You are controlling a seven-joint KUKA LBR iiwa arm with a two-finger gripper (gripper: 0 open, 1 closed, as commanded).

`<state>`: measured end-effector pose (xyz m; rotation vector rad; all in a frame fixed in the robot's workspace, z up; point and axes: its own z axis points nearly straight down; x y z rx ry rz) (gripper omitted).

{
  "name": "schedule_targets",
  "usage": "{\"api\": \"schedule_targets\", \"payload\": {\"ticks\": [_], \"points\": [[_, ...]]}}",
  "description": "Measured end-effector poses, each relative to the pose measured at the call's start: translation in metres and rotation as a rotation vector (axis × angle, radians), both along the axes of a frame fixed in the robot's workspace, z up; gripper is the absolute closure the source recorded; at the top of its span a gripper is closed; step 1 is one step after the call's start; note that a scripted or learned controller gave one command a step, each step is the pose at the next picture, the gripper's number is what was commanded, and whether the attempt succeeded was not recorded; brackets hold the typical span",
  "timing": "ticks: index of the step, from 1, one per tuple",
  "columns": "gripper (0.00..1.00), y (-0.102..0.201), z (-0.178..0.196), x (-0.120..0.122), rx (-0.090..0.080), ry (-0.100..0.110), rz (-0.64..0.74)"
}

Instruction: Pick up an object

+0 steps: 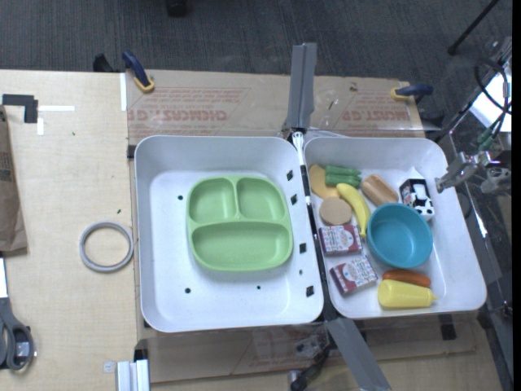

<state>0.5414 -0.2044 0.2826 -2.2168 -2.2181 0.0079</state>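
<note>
The right bin (pixel 460 251) holds several toy foods. A blue bowl (pixel 399 235) sits in its middle, with a yellow banana (pixel 354 204), a tan round piece (pixel 334 211), a bread roll (pixel 378 190) and green pods (pixel 342 173) behind it. Two red-and-white cartons (pixel 339 240) lie to its left. A black-and-white cow figure (pixel 417 198) stands near the right wall. A yellow piece (pixel 404 296) and a red sausage (pixel 405 278) lie at the front. My gripper (pixel 456 175) hangs at the right rim, above and beside the cow figure, touching nothing.
The left bin (pixel 155 218) holds a green divided plate (pixel 240 222). A grey tape ring (pixel 106 245) lies on the bench to the left, scissors (pixel 15 344) at the lower left. Clamps (pixel 138 72) hold the cardboard behind the bins.
</note>
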Motion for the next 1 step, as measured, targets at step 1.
{"api": "schedule_targets", "payload": {"ticks": [1], "points": [[0.00, 0.0000, 0.0000, 0.0000, 0.000, 0.000, 0.000]]}}
